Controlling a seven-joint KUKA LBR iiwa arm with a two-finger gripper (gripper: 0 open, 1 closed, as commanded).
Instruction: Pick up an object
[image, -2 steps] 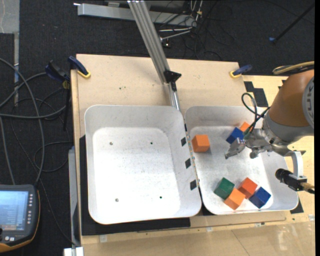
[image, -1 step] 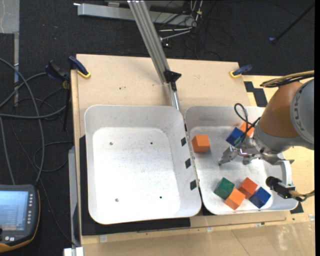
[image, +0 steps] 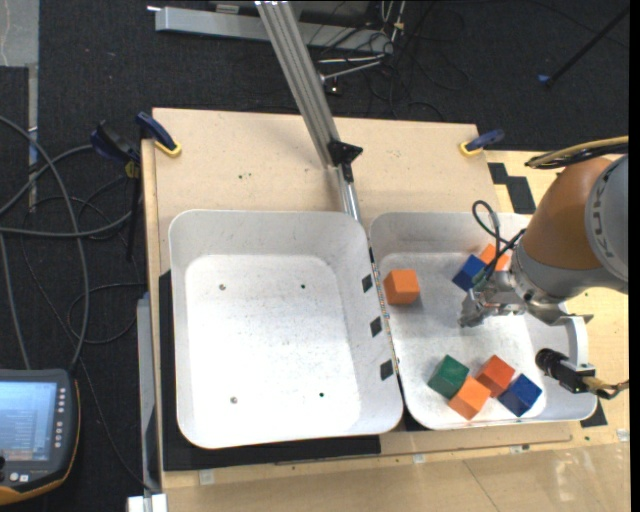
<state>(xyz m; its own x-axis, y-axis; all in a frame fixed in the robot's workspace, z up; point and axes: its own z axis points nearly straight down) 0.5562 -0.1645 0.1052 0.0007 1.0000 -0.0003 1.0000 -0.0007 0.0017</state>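
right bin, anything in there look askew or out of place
Nothing damaged or spilled. The blocks in the right white bin lie at mixed angles: a lone orange cube near the divider, and a green cube, two orange cubes and a blue cube huddled at the near edge.

I see the counter (image: 250, 160) as pale, matt board, like raw wood fibre. Both white bins (image: 270, 330) look like smooth plastic, speckled with dark marks. The blocks (image: 401, 286) read as matt painted wood or foam; I can't tell which. The arm's orange band (image: 560, 215) has a satin sheen, and the slanted pole (image: 305, 85) looks like brushed metal.
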